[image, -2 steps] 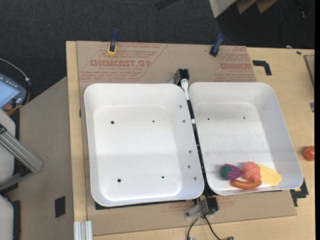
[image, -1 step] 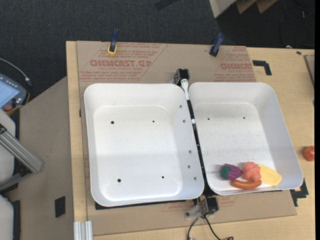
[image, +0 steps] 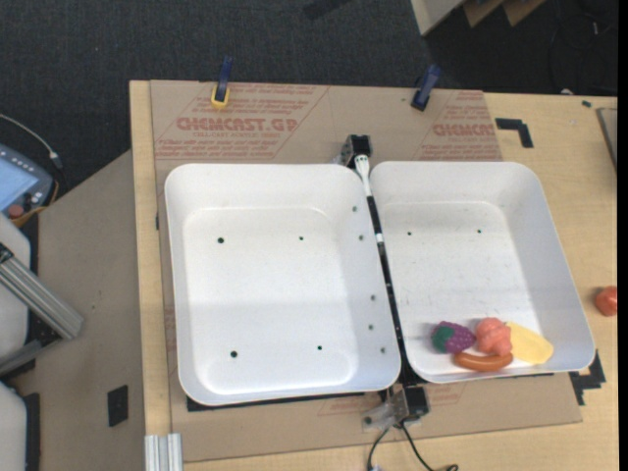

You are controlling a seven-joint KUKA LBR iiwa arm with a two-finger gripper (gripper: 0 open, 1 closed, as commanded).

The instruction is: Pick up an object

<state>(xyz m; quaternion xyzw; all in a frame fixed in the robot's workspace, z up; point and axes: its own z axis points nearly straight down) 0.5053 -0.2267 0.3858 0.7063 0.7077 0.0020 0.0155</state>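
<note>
Four small toys lie huddled in the near right corner of the right bin (image: 461,180): a purple toy (image: 453,337), knobbly like a bunch of grapes, lies furthest left; a pink toy (image: 494,334) lies just beside it on the right, seemingly touching; a yellow toy (image: 531,345), flat and rounded, lies against the pink one's right side, close to the bin's right wall; an orange-red toy (image: 483,361), long and curved like a sausage, lies along the near side of the other three, just inside the front wall. Whether the hand is wide, narrow or holding anything cannot be told, nor how the toys lie relative to it. The left bin (image: 182,263) sits directly beside the right bin, their inner rims meeting along a dark strip (image: 378,253); small dark dots mark both floors. Both bins rest on a brown sheet (image: 147,184) printed with red lettering that covers the table; two blue clamps (image: 426,86) grip its far edge; a small orange thing (image: 607,301) lies on the sheet outside the right bin, near its right wall; dark carpet (image: 147,18) lies beyond.
</note>
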